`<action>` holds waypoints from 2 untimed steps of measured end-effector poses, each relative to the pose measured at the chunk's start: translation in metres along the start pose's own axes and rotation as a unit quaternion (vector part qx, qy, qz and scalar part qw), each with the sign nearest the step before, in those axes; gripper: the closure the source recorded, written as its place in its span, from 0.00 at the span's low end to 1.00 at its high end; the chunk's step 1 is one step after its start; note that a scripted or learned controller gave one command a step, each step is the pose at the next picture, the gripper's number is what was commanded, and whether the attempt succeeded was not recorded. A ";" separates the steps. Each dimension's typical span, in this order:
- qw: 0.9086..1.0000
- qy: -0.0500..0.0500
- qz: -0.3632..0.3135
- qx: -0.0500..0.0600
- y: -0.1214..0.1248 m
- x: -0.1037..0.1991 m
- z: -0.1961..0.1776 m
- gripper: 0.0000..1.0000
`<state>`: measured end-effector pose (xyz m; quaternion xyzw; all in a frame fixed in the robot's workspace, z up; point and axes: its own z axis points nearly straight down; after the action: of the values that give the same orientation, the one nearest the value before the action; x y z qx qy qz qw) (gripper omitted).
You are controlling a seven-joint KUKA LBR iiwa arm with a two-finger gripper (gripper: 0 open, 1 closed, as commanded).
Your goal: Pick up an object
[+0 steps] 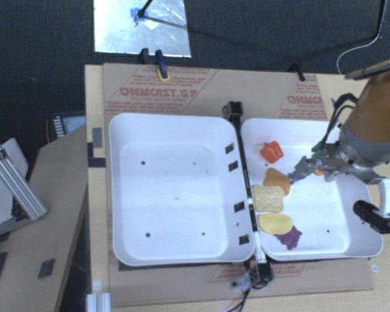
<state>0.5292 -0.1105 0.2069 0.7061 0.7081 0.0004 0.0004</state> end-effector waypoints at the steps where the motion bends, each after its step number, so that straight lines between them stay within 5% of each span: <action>1: 1.000 0.000 -0.001 -0.001 0.001 0.000 -0.011 1.00; 2: 1.000 0.000 -0.004 -0.005 -0.007 0.053 -0.105 1.00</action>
<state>0.5217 -0.0575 0.3117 0.7036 0.7106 0.0039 0.0035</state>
